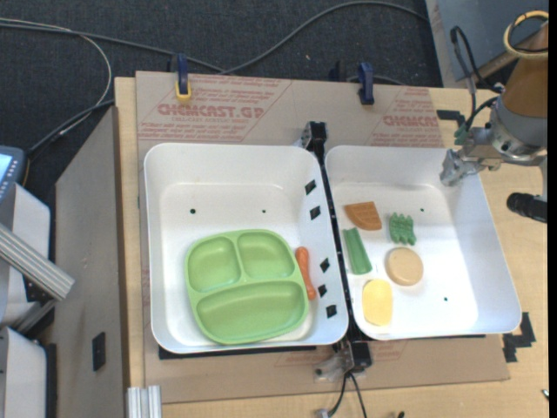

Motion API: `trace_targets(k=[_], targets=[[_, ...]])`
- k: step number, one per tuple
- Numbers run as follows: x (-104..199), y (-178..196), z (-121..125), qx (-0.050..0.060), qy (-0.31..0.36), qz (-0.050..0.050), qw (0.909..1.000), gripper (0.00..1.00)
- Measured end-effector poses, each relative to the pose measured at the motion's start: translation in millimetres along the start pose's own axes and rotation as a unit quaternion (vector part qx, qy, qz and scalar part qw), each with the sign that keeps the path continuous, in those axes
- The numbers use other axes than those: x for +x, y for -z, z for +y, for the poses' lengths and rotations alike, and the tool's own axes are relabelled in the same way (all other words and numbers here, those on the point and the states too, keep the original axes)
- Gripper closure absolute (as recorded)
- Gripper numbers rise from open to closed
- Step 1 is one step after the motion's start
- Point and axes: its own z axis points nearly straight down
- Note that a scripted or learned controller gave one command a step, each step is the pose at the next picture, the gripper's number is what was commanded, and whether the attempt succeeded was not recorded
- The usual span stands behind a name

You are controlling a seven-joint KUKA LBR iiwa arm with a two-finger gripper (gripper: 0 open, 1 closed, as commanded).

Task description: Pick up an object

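- Left bin (pixel 165 190) held a green divided plate (pixel 248 286), with an orange carrot-like piece (pixel 305 273) just beside its right edge.
- Right bin (pixel 470 259) held five small items, bunched toward its left half — a tan wedge (pixel 364 215), green ridged piece (pixel 401 228), green stick (pixel 356 251), round beige disc (pixel 405 266), yellow piece (pixel 378 302).
- Gripper (pixel 451 169) hung over the right bin's far right corner — whether spread or closed, cannot tell.
- All items lay well apart from it, nothing between.

A cardboard-covered bench (pixel 261 94) bears two white bins (pixel 165 198) (pixel 487 259), seemingly touching side by side
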Motion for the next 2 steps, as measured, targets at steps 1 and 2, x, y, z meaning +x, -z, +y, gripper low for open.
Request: trace_targets(k=[1, 2], targets=[[-6.8, 58.9, -5.0, 0.000, -0.001, 0.000, 1.0000, 1.00], [-6.9, 99.6, -3.2, 0.001, 0.000, 0.000, 1.0000, 1.00]])
